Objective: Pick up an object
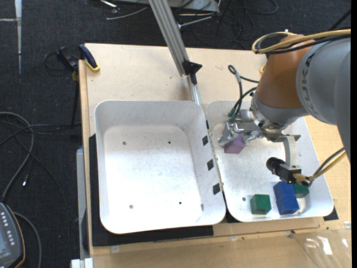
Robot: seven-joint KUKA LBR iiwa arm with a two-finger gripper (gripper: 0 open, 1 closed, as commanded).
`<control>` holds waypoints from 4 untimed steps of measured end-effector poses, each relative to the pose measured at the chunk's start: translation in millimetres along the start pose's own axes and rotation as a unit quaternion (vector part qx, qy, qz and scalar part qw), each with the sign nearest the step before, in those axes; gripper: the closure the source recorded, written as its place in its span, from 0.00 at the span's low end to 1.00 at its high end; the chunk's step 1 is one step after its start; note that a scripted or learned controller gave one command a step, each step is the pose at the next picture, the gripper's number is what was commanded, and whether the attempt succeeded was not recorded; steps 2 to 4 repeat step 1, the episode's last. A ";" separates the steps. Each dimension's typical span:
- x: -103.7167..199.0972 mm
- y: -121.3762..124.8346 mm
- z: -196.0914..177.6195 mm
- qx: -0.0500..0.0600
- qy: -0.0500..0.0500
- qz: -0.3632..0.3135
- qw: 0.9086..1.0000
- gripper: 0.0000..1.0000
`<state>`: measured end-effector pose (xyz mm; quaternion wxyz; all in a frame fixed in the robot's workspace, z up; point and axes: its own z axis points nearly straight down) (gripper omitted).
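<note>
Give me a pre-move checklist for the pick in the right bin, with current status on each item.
1. Gripper over the right bin: ok.
2. Purple block right at the gripper: ok.
3. Purple block actually clamped between the fingers: cannot tell.
4. Green block and blue block apart from the gripper: ok.
5. Purple block away from the divider beside the left bin: not ok, it sits near it.

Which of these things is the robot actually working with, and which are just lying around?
Part of the job:
claw
purple block at the claw
green block
blue block
right bin

Just lying about:
left bin
clamp at the bench corner
floor cables
</note>
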<state>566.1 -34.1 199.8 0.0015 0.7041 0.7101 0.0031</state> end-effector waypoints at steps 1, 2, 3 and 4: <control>62.1 -45.1 5.1 0.006 0.000 0.000 1.000 1.00; 62.1 -45.1 5.1 0.006 0.000 0.000 1.000 1.00; 62.1 -45.1 5.1 0.006 0.000 0.000 1.000 1.00; 62.1 -45.1 5.1 0.006 0.000 0.000 1.000 1.00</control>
